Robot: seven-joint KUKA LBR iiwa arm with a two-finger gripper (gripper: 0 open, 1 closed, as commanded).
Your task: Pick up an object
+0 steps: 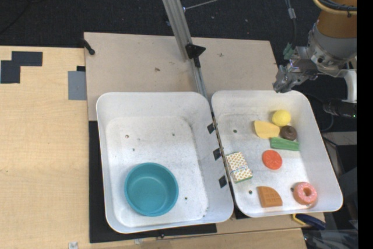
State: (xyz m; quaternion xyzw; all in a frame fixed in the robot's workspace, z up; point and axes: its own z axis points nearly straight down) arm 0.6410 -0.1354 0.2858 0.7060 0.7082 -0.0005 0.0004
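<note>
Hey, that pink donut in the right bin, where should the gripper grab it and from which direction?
A judgement: come straight down on the pink donut, which lies flat in the near right corner of the right bin. Close the fingers across its outer ring, lined up with the bin wall rather than toward it, since the rim sits close on two sides. The brown wedge to its left leaves some room.

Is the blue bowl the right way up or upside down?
Right way up. The blue bowl shows its open mouth and inside bottom, sitting in the left bin.
</note>
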